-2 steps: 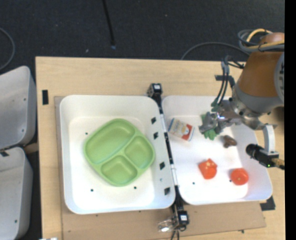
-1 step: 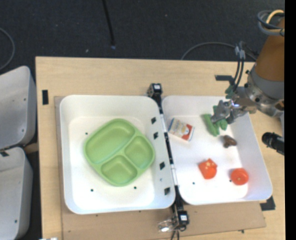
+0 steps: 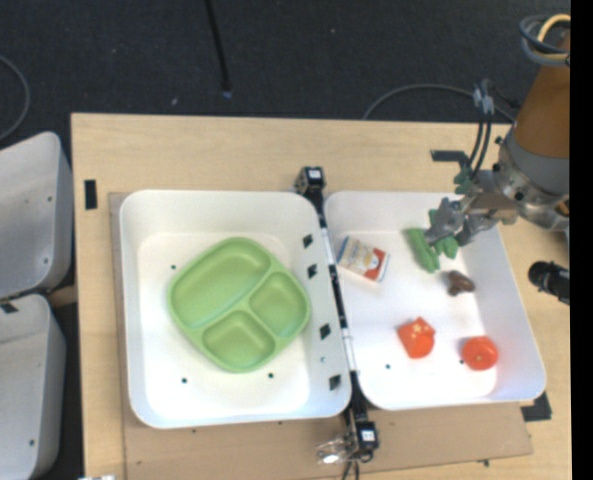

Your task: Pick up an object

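Lowest in frame, both white bins: the left bin point(image 3: 136, 388) holds a green divided plate point(image 3: 238, 303), the right bin point(image 3: 511, 383) the small items. My gripper point(image 3: 446, 230) sits at upper right over a green object point(image 3: 423, 249); I cannot tell its finger state. Nothing looks lifted yet, so the pick remains.

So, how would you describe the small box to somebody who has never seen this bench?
Look in the right white bin, near the wall it shares with the left one. The small box lies there, white with blue and red print. It is the only flat, printed item; its neighbours are plain red, green or brown.
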You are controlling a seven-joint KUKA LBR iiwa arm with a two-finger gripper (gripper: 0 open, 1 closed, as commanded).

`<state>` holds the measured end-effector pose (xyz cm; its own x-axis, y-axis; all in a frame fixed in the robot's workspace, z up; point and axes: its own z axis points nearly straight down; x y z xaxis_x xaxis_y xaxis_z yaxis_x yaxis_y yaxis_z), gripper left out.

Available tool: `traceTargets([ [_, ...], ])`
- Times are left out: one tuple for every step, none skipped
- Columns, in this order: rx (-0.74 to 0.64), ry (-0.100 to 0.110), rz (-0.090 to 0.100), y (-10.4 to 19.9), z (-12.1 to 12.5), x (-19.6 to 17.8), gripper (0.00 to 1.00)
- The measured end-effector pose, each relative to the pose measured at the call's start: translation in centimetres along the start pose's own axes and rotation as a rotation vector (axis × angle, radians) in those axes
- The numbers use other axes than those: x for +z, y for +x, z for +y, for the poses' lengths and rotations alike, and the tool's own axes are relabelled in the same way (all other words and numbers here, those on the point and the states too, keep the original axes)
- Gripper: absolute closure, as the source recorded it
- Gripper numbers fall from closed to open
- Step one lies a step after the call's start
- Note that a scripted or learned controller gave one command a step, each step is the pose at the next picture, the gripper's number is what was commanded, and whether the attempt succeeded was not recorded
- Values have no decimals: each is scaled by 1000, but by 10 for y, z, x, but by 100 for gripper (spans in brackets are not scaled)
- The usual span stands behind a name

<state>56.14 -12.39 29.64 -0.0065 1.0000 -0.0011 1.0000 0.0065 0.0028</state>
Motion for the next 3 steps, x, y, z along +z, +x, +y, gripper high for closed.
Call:
traceTargets([
  [1, 2, 1, 42, -1, 13, 100],
  [1, 0, 1, 87, 6, 14, 100],
  [0, 5, 1, 137, 10, 37, 100],
])
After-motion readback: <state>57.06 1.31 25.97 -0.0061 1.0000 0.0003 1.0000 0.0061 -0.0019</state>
